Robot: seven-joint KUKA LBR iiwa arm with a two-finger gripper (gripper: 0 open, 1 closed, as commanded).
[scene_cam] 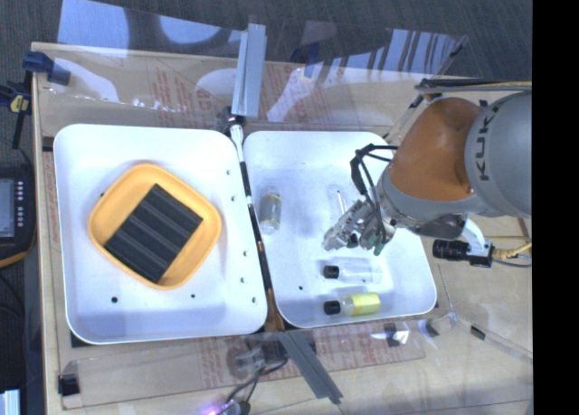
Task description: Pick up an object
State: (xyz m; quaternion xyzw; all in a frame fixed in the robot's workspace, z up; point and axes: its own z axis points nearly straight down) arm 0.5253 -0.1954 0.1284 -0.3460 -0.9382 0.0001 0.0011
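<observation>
My gripper [351, 233] hangs low over the middle of the right bin [298, 155], under the orange wrist band. Just below it lies a clear tube with a black cap [349, 270]. Nearer the front edge rests a small yellow bottle with a black cap [355, 304]. A small clear jar [269, 210] stands to the gripper's left near the divider. A thin clear stick [340, 202] lies just above the gripper. I see nothing held by the gripper.
The left bin [81, 146] holds a yellow dish [113, 201] with a black ridged pad [154, 232] on it. The arm's body covers the right bin's right edge. Clear plastic sheets stand behind both bins.
</observation>
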